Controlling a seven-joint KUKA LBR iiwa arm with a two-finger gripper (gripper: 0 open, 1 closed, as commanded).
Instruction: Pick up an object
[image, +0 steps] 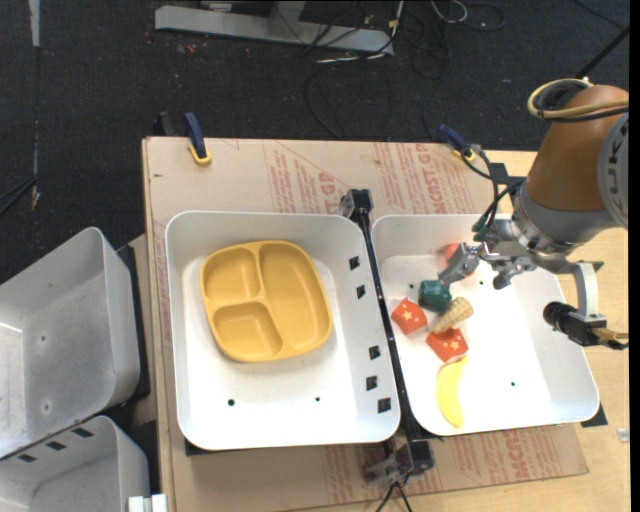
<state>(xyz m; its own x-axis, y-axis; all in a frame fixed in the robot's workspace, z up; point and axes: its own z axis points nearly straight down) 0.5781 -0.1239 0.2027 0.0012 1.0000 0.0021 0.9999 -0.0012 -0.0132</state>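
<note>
The right bin holds several small things: a teal block, a tan cone-shaped piece, two red cubes and a yellow banana. A small red piece peeks out at the bin's back, partly hidden by the gripper. My gripper hangs over the back of this bin, just up and right of the teal block. It is open, with nothing between its fingers. One finger points down-left toward the teal block.
The left bin holds a yellow divided plate. A black divider runs between the bins. Grey tubs stand off the bench at the left. The arm's orange band looms over the right bin's back right.
</note>
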